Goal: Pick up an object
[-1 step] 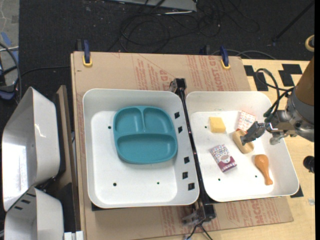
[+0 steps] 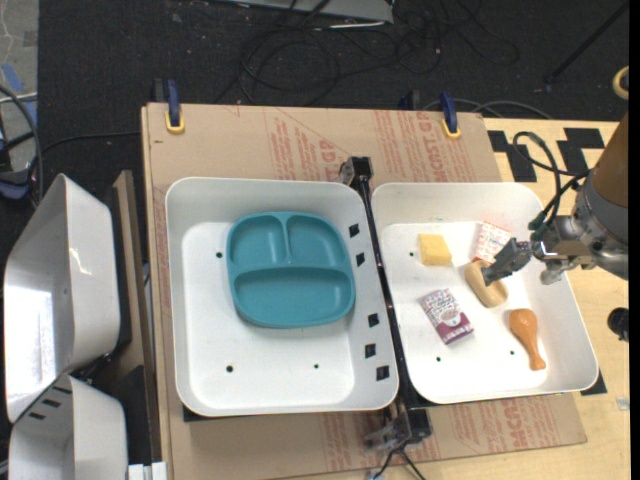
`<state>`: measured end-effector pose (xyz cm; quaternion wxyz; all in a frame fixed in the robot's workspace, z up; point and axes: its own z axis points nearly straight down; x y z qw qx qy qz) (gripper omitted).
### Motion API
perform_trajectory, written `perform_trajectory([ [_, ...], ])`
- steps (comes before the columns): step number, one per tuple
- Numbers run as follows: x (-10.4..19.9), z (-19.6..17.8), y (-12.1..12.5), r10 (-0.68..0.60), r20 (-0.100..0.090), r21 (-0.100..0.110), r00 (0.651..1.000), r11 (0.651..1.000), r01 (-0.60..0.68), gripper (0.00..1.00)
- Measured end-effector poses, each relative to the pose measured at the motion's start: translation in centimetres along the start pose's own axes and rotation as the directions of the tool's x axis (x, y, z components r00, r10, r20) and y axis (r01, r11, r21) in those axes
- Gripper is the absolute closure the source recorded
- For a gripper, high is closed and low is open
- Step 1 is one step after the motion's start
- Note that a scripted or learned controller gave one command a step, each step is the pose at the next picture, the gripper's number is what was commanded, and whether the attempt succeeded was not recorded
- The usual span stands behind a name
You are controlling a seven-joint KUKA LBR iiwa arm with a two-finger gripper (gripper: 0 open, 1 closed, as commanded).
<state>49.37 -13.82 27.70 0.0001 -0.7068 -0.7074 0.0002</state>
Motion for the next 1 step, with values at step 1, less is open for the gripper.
perform_trajectory([
  [1,0.41,4.33,-0.12,0.002,-0.001,0.003,1.000,1.000,-0.002,0.00],
])
